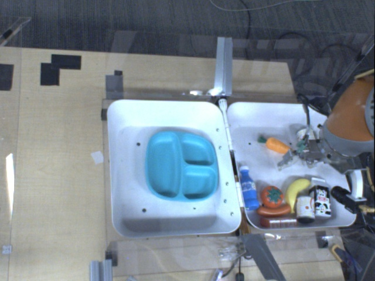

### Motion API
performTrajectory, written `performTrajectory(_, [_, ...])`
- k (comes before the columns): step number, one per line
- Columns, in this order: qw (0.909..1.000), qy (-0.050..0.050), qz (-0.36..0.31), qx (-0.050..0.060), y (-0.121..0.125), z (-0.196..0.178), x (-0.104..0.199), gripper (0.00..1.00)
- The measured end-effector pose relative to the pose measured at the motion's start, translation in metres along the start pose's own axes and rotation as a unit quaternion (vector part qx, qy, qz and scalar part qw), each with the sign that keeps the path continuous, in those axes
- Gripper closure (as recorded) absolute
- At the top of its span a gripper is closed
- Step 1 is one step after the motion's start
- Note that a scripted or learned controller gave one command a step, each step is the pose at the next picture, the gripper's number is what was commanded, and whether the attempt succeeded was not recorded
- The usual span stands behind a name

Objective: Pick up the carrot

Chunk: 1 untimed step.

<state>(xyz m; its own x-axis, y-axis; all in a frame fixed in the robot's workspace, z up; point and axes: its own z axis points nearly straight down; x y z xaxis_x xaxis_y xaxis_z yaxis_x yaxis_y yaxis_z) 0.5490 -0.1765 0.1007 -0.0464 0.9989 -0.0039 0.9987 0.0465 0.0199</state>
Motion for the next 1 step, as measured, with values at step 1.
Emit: performTrajectory(1, [0.9945, 0.002, -0.104, 0.004, 0.0641, 0.0128, 0.0357, 0.0])
